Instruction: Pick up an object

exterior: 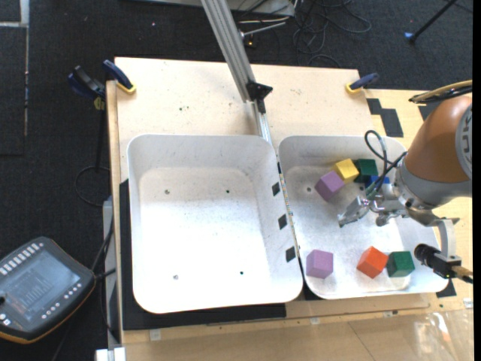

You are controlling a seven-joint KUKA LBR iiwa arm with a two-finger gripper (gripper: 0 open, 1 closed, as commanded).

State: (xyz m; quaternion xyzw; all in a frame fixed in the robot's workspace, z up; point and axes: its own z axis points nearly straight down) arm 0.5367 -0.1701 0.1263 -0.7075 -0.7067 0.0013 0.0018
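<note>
- Because the gripper [359,210] hangs in the right bin [301,156] between the purple cube [328,185] and the orange cube [372,262], a descent could land on bare floor.
- Camera view: jaws look spread, though blurred, holding nothing.
- The purple cube is small, matte, tilted, touching a yellow cube [346,169].

Legible text: none, teach pendant [37,288] screen too blurred to read, black markers on bin divider [282,201] carry no characters

6 blocks [320,263] in right bin [294,159], beside left bin [197,145]
</note>
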